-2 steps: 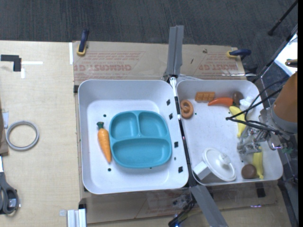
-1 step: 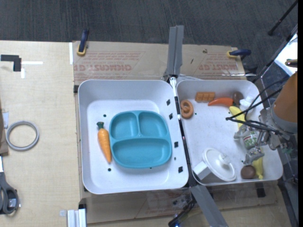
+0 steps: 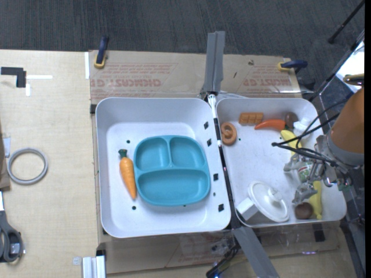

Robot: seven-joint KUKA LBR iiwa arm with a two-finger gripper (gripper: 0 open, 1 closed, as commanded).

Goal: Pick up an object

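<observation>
My gripper (image 3: 302, 182) hangs low over the right side of the right bin (image 3: 255, 161), on the grey arm with its orange band (image 3: 352, 126). A yellow piece (image 3: 316, 197) and a brown round item (image 3: 303, 211) lie just beneath and beside it. Also in this bin are a white lidded cup (image 3: 268, 202), a brown ring-shaped pastry (image 3: 229, 133), an orange waffle piece (image 3: 251, 119), a red chili (image 3: 270, 124), a small brown item (image 3: 290, 119) and a yellow banana (image 3: 288, 136). In the left bin (image 3: 110, 126) an orange carrot (image 3: 127, 174) lies beside a blue divided plate (image 3: 172, 171).
Black cables (image 3: 301, 133) run from the arm across the right bin's far corner. A grey tape ring (image 3: 26, 165) and scissors (image 3: 10, 242) lie on the bench at the left. Cardboard with clamps (image 3: 102, 52) sits behind the bins. A grey divider post (image 3: 214, 62) stands between them.
</observation>
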